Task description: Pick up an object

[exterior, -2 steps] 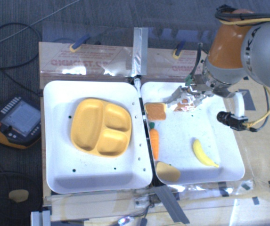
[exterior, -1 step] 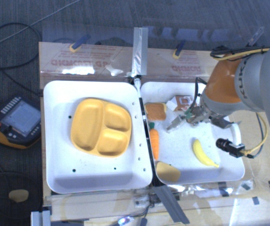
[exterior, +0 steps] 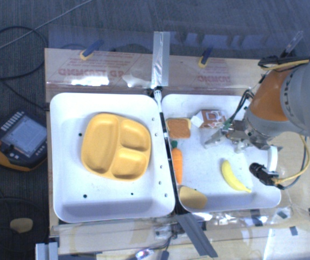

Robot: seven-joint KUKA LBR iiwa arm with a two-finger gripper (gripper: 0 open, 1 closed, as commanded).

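The arm's orange band [exterior: 265, 99] is seen highest, above the right bin [exterior: 263, 202]. Whether the jaws of the gripper [exterior: 222, 137] are apart cannot be told; nothing is seen gripped. The banana [exterior: 233, 176] lies nearby, unlifted; the pick remains undone.

The gripper [exterior: 219, 137] was over the right bin [exterior: 263, 199], with the banana [exterior: 233, 176] just below its fingers, the carrot [exterior: 177, 164] to their left, and the tray [exterior: 116, 145] in the left bin [exterior: 63, 199].
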